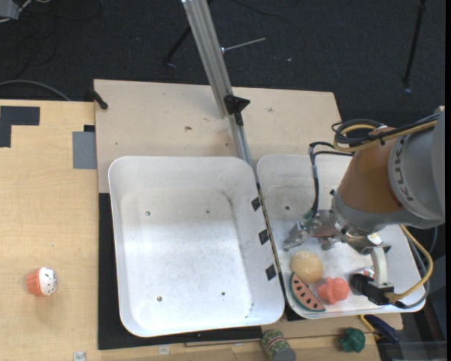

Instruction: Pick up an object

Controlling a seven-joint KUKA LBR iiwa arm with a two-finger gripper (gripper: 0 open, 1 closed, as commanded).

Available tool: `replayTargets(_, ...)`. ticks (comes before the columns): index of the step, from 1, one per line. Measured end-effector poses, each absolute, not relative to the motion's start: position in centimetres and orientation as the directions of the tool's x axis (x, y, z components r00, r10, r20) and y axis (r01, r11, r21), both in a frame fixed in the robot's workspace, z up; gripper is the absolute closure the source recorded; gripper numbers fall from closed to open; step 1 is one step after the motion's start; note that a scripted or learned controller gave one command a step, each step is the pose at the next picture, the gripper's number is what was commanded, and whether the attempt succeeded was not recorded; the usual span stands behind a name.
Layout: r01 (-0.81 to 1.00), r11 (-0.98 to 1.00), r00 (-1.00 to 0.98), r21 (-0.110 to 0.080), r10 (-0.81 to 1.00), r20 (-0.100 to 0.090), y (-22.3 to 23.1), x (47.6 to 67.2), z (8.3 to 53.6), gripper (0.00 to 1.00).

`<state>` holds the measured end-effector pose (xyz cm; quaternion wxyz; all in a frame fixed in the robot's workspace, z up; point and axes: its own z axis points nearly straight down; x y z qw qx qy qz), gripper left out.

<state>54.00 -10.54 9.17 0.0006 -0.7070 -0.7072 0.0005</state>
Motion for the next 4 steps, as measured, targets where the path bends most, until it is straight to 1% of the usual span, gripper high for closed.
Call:
replayTargets(1,1.000,-0.007,0.007,-0.002,1.000,0.001,-10.7,54.0,10.4,1.00)
replayTargets(2,1.000,-0.007,0.007,0.002,1.000,-0.001,-11.9,54.0,16.1,1.00)
replayTargets(3,1.000,0.001,-0.001,0.004,1.000,-0.001,-11.6,53.9,22.3,1.00)
replayTargets(4,1.000,0.001,-0.001,0.000,1.000,0.000,-11.8,53.9,23.7,1.00)
